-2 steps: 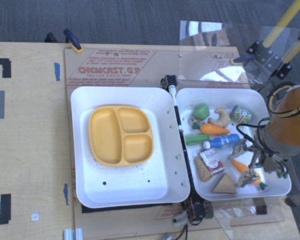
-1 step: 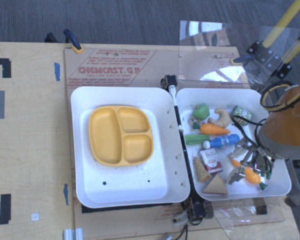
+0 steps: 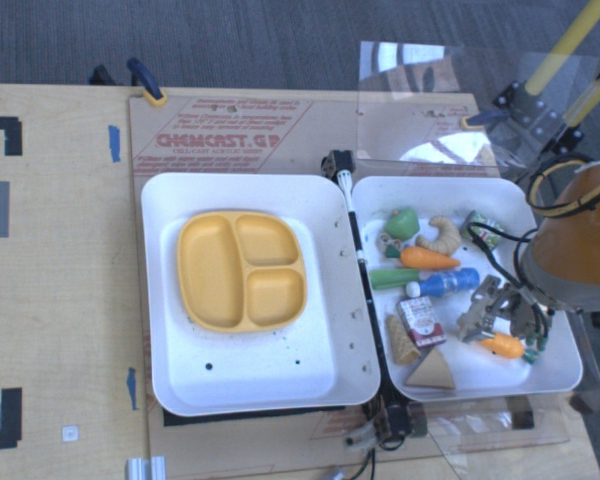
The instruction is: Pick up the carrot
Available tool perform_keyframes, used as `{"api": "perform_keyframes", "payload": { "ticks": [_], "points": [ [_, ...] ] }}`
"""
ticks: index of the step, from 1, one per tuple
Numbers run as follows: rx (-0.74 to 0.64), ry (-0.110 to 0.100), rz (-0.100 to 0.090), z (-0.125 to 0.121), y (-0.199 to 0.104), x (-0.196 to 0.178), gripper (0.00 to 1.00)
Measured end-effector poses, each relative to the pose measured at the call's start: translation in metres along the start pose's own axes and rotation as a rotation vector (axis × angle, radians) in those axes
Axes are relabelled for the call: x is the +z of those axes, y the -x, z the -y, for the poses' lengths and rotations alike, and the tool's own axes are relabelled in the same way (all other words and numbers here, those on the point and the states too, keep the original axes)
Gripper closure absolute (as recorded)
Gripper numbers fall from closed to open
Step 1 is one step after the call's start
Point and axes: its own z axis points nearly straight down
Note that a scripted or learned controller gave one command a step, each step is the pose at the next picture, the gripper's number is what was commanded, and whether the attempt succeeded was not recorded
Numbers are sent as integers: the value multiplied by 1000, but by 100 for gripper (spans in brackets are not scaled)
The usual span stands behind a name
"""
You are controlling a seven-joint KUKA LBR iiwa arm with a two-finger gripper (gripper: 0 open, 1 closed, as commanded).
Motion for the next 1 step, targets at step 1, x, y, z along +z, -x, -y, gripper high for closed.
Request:
{"api": "perform_keyframes", "payload": {
  "ticks": [1],
  "points": [
    [0, 0, -2, 0, -1, 1, 0]
  ]
}}
